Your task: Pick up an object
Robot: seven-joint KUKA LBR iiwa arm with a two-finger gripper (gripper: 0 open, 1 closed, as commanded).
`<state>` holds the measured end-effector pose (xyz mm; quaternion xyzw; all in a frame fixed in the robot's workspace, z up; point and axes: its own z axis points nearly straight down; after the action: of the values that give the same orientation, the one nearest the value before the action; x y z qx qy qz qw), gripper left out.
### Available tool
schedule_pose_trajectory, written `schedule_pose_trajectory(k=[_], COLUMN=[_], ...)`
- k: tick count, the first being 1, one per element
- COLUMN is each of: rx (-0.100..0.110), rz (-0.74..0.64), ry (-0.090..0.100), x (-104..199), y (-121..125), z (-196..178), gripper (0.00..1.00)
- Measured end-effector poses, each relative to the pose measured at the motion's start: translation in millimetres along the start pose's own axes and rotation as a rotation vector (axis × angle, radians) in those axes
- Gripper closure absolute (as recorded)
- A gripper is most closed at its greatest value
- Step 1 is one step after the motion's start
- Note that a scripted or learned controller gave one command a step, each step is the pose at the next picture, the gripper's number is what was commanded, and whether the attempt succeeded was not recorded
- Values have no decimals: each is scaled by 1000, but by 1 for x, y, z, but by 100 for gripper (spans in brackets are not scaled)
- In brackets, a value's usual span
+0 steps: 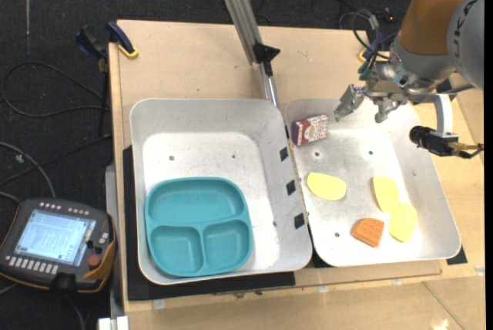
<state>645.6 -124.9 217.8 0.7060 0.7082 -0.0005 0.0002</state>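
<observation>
My gripper (364,106) hangs over the far edge of the right bin (431,190), its two fingers spread apart with nothing between them. A small maroon and white carton (310,129) lies to its left, near the bin's far left corner. Lower in the same bin lie a yellow oval piece (326,186), two more yellow pieces (384,193) (403,222) and an orange waffle-like piece (369,231).
The left bin (200,128) holds a teal divided tray (199,225). A slanted metal pole (240,5) rises behind the bins. A teach pendant (54,242) rests at the lower left, off the bench. A clamp (108,39) grips the bench's far left corner.
</observation>
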Motion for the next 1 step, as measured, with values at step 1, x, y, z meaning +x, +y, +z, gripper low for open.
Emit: schedule_pose_trajectory(k=[1], rx=[-2], rz=[-3], ry=[-1], x=[0], y=[1], z=[-10], gripper=[100])
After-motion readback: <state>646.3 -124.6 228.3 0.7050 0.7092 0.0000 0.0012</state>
